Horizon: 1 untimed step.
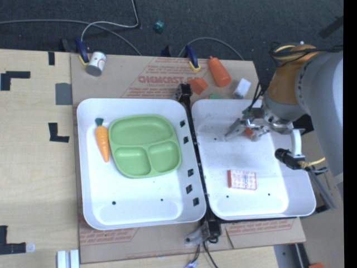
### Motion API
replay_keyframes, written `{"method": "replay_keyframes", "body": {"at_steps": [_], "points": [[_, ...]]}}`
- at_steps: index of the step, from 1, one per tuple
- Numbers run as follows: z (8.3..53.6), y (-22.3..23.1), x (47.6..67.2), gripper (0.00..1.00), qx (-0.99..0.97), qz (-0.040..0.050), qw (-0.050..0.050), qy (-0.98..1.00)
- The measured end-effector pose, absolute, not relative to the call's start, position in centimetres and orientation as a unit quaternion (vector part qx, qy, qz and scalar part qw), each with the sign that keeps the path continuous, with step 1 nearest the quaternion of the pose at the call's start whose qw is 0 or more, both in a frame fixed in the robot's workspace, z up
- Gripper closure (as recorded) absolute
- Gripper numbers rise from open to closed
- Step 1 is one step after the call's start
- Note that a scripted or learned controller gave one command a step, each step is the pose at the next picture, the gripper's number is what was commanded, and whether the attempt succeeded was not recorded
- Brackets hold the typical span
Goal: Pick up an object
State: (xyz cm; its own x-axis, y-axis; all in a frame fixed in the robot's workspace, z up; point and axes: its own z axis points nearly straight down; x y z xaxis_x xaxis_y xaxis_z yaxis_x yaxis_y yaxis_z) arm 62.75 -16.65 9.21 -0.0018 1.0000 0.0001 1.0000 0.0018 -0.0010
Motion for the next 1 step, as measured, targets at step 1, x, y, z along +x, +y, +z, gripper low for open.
{"method": "replay_keyframes", "body": {"at_steps": [1], "points": [[8.67,-19.98,66.88,0.00,-0.707,0.0010,-0.003,-0.707]]}}
